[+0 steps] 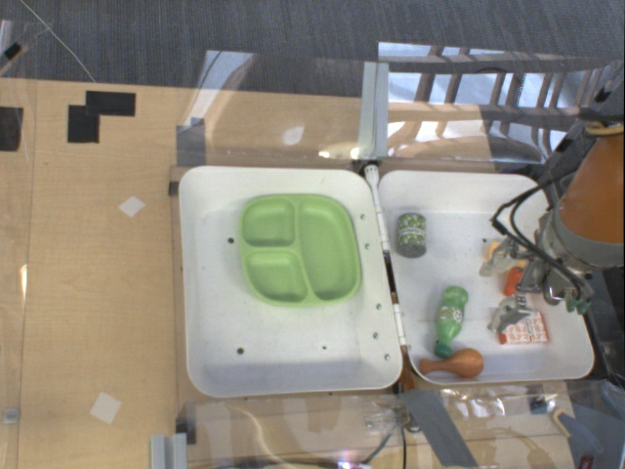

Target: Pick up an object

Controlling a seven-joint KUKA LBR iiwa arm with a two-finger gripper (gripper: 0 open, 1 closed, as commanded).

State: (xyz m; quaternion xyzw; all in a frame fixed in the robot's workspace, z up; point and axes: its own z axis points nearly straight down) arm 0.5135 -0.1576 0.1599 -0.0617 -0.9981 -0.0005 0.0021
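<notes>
Nearest the camera, at the front edge of my right bin (pixel 576 364), a brown wooden pear-shaped thing (pixel 454 363) lies on its side, its narrow neck pointing left along the rim. Just above it a green bottle (pixel 450 319) lies tilted, cap end down toward the brown piece, the two close together or touching; I cannot tell which. To their right sits a small red-and-white carton (pixel 524 332), flat on the bin floor near the front right corner.

My pincer (pixel 516 283) hangs over that same right-hand stretch of the bin, directly above the carton's upper edge, with an orange-red object (pixel 511 280) showing beside the metal parts. Whether that piece is between my fingers or merely lying under them, I cannot tell, and I cannot tell how my fingers stand either; the metal and cables blur together there. My arm (pixel 596 208) comes in from the right, its orange band over the bin's right wall, black cables looping off it to the left.

Farther back in the right bin, near the divider, a small green can (pixel 411 234) stands well apart from the rest.

In the left bin (pixel 210 360) a light green divided plate (pixel 298 249) with three compartments lies flat, a little behind the middle.

Beyond both bins is the tan bench (pixel 88 291) with black squares (pixel 101 112) at its far left.
</notes>
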